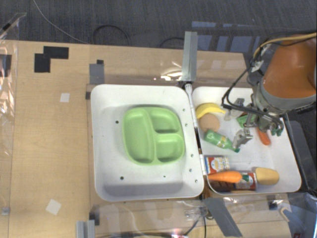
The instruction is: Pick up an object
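Arm (290, 73): the grey KUKA arm with its orange band is reaching in over the far right part of the right bin (290, 157), wrist pointing down into it.
Gripper (243, 137): it is hanging low over the bin floor; from this slanted view the inspector cannot tell how it is set, and nothing is visibly held in it.
Green bottle (216, 139): it is lying on its side just to the gripper's left, its cap end pointing toward the tool, close to it or touching; contact cannot be confirmed.
Banana (209, 109): it is lying beyond the bottle, left of the gripper and farther back, near the bin's dividing wall.
Tan round item (210, 122): it is sitting just under the banana, touching it, left of the tool.
Small orange-red item (264, 137): it is lying just to the gripper's right, under the wrist hardware, partly covered.
Carrot (227, 177): it is lying in front of the gripper, along the near wall, resting across a small carton (217, 162) and a red can (246, 181).
Tan oblong item (267, 175): it is lying in front of and slightly right of the tool, beside the can's end.
Left bin (106, 133): it is sitting well to the gripper's left, holding a green divided tray (148, 138) at its centre.
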Robot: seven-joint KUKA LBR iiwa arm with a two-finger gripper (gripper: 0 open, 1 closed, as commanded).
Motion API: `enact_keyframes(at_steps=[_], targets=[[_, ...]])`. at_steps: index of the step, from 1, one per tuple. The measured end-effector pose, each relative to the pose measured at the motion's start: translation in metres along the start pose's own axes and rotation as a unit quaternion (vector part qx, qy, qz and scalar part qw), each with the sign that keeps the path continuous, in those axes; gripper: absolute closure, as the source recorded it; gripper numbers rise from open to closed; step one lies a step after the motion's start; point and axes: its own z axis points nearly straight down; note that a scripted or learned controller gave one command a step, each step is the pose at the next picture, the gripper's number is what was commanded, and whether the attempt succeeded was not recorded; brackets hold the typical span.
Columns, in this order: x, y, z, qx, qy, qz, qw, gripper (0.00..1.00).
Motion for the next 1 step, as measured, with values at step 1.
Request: enact_keyframes(at_steps=[1], targets=[[0.0270, -0.0787, 0.0534, 0.001, 0.002, -0.048, 0.9988, 0.00]])
